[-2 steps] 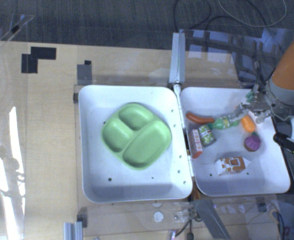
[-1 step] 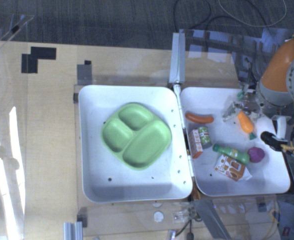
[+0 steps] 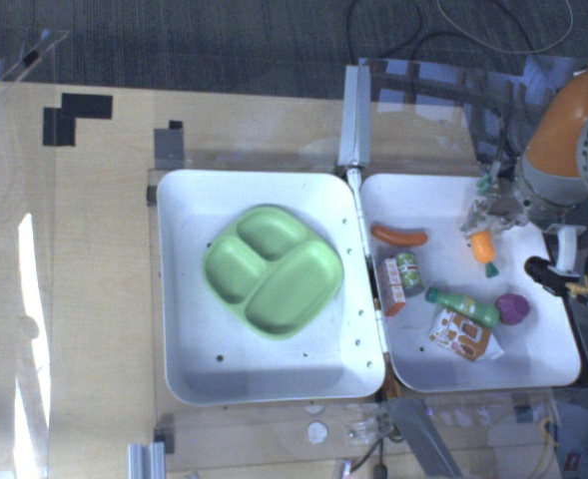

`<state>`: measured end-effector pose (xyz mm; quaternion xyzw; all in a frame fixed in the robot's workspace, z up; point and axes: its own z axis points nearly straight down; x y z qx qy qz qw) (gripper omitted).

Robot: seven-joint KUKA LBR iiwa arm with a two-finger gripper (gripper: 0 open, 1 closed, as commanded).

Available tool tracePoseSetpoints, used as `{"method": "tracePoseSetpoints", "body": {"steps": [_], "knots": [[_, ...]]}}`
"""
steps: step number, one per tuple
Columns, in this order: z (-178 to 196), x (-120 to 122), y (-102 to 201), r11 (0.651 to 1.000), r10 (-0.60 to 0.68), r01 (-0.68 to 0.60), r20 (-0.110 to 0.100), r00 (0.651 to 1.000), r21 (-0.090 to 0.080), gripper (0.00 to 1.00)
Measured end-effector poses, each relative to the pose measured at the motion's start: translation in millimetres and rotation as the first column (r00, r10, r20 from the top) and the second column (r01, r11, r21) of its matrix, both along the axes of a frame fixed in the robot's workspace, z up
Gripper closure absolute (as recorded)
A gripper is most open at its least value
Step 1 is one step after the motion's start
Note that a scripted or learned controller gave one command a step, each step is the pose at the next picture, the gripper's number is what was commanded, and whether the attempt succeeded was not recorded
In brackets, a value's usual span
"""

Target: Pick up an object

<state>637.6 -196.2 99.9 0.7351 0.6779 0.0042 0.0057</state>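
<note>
My gripper (image 3: 491, 216) hangs over the far right part of the right bin (image 3: 423, 193), below the arm's orange band (image 3: 558, 128). A small orange carrot (image 3: 483, 248) lies directly under it, its upper end touching or just beneath the gripper's tip. I cannot make out whether the carrot is gripped. Other objects in this bin are an orange-red sausage (image 3: 398, 236), a small red and green carton (image 3: 401, 277), a green bottle (image 3: 463, 307), a purple round piece (image 3: 513, 308) and a brown and white carton (image 3: 461, 334).
The left bin (image 3: 184, 367) holds a green divided plate (image 3: 274, 269). A metal divider (image 3: 353, 118) runs between the bins at the back. Cables and the arm's black fittings (image 3: 558, 272) crowd the right bin's right edge.
</note>
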Motion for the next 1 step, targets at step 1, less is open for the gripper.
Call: {"method": "tracePoseSetpoints", "body": {"steps": [1], "knots": [[99.4, 7.6, 60.9, 1.0, 0.005, -0.005, -0.005, 1.0, 0.002, 1.0]]}}
